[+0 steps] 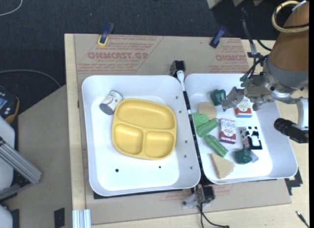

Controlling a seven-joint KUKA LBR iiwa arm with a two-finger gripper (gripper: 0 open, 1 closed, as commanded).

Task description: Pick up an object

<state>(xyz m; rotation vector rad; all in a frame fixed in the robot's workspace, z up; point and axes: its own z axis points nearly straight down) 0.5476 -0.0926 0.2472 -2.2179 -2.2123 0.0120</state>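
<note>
- Grey hand (pixel 244 97) hovers at the right bin's (pixel 282 165) upper middle, just above a small red-and-white carton (pixel 243 109); its grip I cannot tell.
- Yellow divided plate (pixel 144 128) fills the left bin (pixel 98 173).

A tray (pixel 143 134) and can (pixel 111 102) lie in the left bin (pixel 93 139).

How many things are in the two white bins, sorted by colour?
Yellow: 1, the divided plate
Green: 4
Tan: 2
Red and white: 2
Black and white: 1
Small can: 1
Total: 11
</note>
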